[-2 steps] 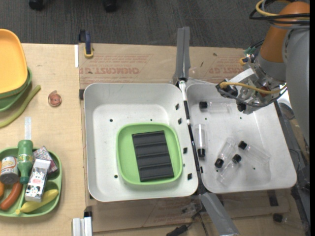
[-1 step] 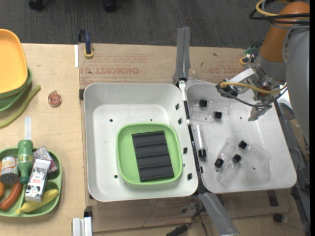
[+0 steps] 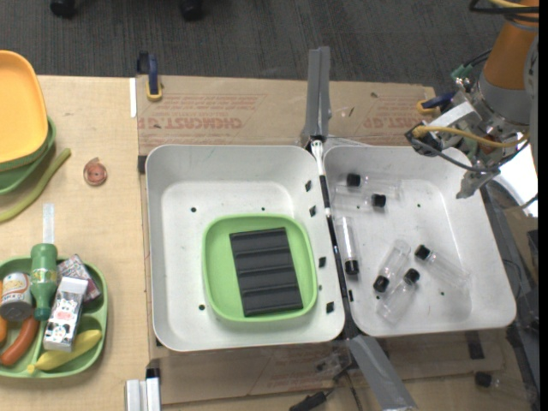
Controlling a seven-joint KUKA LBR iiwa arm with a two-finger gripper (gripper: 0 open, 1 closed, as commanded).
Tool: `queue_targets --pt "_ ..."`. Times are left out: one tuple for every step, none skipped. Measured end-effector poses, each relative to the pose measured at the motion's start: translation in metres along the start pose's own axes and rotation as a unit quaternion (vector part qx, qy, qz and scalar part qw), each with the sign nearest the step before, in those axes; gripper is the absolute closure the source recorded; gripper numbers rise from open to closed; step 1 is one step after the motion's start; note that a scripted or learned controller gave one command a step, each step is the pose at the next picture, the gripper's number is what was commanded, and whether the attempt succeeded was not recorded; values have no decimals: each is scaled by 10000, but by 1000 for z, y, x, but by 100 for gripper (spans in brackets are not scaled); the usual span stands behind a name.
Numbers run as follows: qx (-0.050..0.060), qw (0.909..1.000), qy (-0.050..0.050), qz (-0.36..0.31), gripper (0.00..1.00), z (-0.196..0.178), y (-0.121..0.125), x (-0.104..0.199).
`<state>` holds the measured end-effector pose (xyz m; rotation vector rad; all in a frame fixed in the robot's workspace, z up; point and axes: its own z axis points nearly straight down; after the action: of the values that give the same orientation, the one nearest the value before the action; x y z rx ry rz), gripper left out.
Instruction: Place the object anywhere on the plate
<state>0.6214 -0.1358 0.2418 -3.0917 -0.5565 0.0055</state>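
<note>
The fingers' spread can't be told on the gripper [image 3: 473, 187], hovering above the right bin [image 3: 479, 315] (vials [image 3: 396, 272] still there), green plate [image 3: 221, 302] leftward awaiting any.

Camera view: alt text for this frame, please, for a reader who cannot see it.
Two white bins sit side by side: the left bin holds a green plate carrying a dark ridged block, the right bin holds scattered clear vials with black caps. The arm's claw hangs over the right bin's far right corner.

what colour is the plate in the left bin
Green, with a dark ribbed insert; the camera view shows the plate clearly.
</note>
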Motion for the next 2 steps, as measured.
queue_targets --pt "-2 9966 -1 -827 0 -9 63 -9" --pt "-5 9935 3 -1139 0 -2 87 -14"
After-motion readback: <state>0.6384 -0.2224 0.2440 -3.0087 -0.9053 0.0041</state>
